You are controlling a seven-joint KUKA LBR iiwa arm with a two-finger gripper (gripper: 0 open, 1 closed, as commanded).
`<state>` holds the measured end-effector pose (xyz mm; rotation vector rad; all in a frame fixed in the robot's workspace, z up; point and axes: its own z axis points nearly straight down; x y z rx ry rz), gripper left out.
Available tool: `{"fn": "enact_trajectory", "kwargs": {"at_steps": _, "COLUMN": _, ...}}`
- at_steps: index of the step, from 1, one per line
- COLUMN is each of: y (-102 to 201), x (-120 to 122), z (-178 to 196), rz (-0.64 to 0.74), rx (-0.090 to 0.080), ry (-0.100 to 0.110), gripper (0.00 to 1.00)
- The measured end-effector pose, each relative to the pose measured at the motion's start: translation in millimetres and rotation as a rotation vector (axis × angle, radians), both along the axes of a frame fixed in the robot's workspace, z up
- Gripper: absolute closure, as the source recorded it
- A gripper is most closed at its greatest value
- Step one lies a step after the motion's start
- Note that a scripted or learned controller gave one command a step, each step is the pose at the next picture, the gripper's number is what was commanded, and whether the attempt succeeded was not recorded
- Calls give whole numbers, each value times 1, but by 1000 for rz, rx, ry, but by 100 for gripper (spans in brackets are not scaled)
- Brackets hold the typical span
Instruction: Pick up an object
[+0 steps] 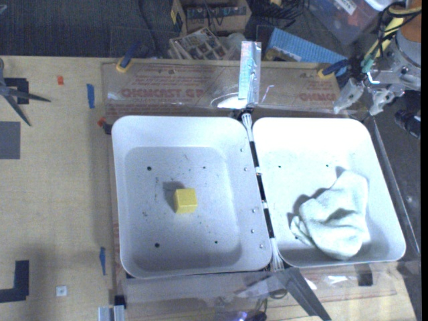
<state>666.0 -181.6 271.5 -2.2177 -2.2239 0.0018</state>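
A pale wooden bench top (50, 199) fills the nine o'clock side, its surface evenly lit with soft shadows. On it, toward ten o'clock, lie a dark grey square (9, 140), a small orange marker (60, 80) and a short blue strip (90, 95). Another blue strip (102, 259) sits near seven o'clock. Along twelve o'clock a clear plastic sheet with red lettering (174, 89) spans the bench's far edge. Beyond it the floor is dark carpet (73, 15), cluttered with black cables (150, 9), a wooden crate (197, 44) and a blue ribbed panel (297, 45) toward one o'clock.
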Motion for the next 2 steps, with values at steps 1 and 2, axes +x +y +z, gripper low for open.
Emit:
{"fn": "enact_trajectory", "kwargs": {"at_steps": 1, "y": 21, "x": -30, "z": -164, "rz": 53, "rx": 0, "ry": 0, "gripper": 0}}
{"fn": "enact_trajectory", "kwargs": {"at_steps": 2, "y": 82, "x": -87, "z": -183, "rz": 221, "rx": 0, "ry": -9, "gripper": 0}}
